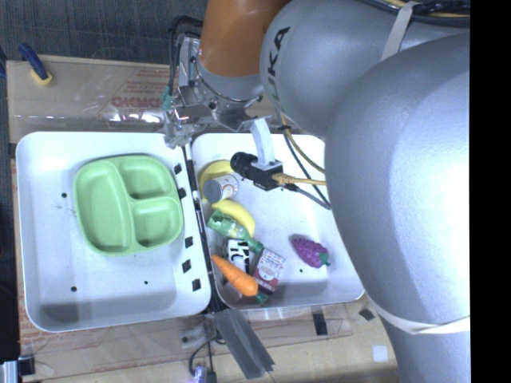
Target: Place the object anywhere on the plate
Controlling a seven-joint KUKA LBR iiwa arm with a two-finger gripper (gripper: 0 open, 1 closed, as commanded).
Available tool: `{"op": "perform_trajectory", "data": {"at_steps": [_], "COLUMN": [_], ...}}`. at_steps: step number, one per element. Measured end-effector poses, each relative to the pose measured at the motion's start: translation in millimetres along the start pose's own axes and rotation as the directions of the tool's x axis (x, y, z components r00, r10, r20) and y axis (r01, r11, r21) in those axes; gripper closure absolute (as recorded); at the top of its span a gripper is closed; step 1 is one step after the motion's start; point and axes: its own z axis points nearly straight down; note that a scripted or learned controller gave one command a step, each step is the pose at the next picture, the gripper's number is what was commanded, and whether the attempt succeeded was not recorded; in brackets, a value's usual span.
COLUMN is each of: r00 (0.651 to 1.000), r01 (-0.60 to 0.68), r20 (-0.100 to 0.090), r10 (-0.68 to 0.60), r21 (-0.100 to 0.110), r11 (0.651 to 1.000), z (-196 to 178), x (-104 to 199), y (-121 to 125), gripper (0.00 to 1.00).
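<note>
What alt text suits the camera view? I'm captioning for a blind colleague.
A green plate lies in the left bin, and toy food including a banana, carrot and grapes sits in the right bin. A grey arm reaches over from the right.

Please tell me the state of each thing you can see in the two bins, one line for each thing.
green plate: lying flat in the left bin, nothing on it.
bananas: lying in the right bin, near the divider.
carrot: lying at the right bin's near edge.
purple grapes: lying apart from the pile, right bin.
small packet: lying beside the carrot.
</note>
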Motion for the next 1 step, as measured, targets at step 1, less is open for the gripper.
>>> {"op": "perform_trajectory", "data": {"at_steps": [1], "r00": [0.961], "r01": [0.277], "r20": [0.000], "r10": [-0.277], "r21": [-0.005], "r11": [0.961], "z": [-49.2], "x": [30.4], "y": [-33.2], "gripper": [1.00]}}
